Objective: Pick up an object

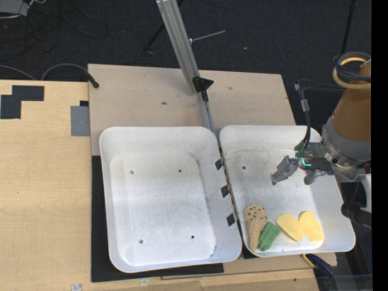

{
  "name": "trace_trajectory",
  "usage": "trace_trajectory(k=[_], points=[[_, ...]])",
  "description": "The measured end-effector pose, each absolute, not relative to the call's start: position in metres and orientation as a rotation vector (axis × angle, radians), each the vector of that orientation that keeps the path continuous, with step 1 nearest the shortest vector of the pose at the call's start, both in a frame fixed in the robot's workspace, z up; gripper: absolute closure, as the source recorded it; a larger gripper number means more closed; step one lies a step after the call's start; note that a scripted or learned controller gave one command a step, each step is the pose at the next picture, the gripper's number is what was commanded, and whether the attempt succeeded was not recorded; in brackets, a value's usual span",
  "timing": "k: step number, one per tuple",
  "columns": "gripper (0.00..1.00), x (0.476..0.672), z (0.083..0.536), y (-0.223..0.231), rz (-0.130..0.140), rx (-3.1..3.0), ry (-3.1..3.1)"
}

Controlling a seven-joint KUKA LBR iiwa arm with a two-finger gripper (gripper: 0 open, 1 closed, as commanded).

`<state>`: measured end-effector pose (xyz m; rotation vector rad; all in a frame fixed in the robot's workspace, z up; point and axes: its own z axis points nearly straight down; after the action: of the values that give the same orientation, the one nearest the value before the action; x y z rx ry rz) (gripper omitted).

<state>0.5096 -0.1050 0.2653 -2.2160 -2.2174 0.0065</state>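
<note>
On the desk [151, 96], two white bins sit side by side. The arm's jaws [297, 170] hang spread apart over the right bin [254, 144], toward its three o'clock side, gripping nothing. At the bin's six o'clock edge lie a speckled cookie [254, 218], a green piece [267, 237] and two yellow pieces [301, 226]. The left bin [115, 144] lies beside it.

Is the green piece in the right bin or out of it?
In. The green piece lies on the right bin's floor, beside the speckled tan piece.

Gripper [297, 170] above right bin [254, 139], yellow pieces [301, 226], green piece [267, 237]
</note>
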Motion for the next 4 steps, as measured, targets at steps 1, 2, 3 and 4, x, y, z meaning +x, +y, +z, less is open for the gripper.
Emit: trace_trajectory(k=[1,2,3,4], points=[[0.0,0.51,0.267,-0.106,0.002,-2.224,-2.216],[0.0,0.512,0.205,-0.111,0.009,-2.217,-2.215],[0.0,0.519,0.153,-0.104,0.007,-2.217,-2.214],[0.0,0.513,0.096,-0.106,-0.001,-2.222,-2.218]])
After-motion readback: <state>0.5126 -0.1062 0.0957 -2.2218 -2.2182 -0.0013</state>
